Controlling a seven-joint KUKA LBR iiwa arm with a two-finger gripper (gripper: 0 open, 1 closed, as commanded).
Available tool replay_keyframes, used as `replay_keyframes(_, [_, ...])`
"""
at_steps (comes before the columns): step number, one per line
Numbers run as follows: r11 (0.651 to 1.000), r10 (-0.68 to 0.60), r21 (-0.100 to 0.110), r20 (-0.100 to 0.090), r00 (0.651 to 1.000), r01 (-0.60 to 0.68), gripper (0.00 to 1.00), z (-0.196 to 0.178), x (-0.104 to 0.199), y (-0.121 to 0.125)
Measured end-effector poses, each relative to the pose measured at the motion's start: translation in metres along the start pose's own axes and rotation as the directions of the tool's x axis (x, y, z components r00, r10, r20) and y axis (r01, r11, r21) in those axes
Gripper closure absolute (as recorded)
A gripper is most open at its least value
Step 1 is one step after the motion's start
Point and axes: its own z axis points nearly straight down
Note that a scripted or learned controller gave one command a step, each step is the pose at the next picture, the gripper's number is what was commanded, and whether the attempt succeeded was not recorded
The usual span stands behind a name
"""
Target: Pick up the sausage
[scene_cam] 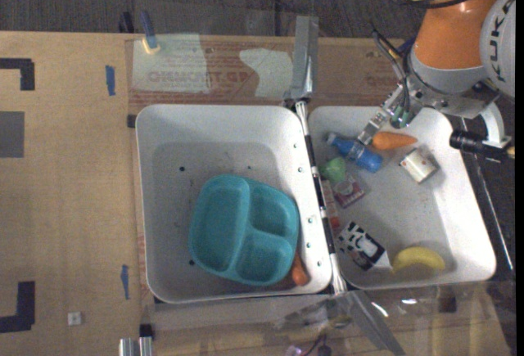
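An orange, oblong piece that looks like the sausage (395, 140) lies near the back of the right bin (467, 215), next to a blue bottle (359, 151). My gripper (380, 128) hangs at the back of that bin, just left of and above the orange piece's left end, and touches or nearly touches it. Nothing visibly sits in the gripper. A second small orange-red piece (300, 272) lies in the front right corner of the left bin (164, 182), partly tucked under a teal plate (244, 229).
The right bin also holds a green item (333, 169), a pink packet (350, 193), a white block (418, 165), a black-and-white carton (362, 245) and a banana (419, 259). The bins' shared wall (315, 191) runs between them.
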Motion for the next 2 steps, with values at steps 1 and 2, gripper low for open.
replay_keyframes(1, [1.000,-0.030,-0.004,0.005,1.000,0.030,1.00,0.096,0.015,-0.035])
replay_keyframes(2, [0.956,-0.292,-0.002,0.002,0.956,0.292,1.00,0.008,-0.002,0.030])
